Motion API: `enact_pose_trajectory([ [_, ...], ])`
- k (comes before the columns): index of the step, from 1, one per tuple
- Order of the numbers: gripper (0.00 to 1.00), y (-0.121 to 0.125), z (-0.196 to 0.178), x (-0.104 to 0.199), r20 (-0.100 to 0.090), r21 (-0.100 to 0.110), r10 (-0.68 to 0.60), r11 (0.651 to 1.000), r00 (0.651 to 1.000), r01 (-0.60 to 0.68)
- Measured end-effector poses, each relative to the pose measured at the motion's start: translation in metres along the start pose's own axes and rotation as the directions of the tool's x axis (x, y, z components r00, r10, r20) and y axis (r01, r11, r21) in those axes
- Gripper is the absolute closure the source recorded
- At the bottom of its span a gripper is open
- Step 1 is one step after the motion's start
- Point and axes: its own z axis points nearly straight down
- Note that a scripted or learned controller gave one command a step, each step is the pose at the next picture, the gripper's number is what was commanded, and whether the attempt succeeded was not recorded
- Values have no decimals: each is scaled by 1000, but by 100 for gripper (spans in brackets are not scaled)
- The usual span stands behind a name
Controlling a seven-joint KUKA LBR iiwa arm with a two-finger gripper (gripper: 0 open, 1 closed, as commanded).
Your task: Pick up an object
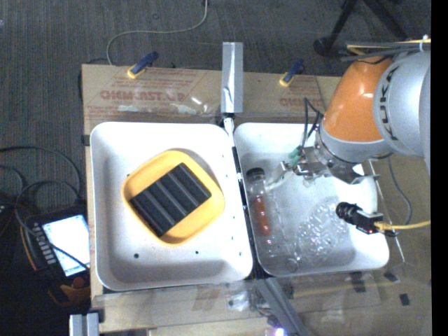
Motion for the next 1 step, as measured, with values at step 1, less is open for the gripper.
enact_pose_trajectory([
  [1, 0, -42, 25, -57, 0, 1, 9, 1000, 1000, -9],
])
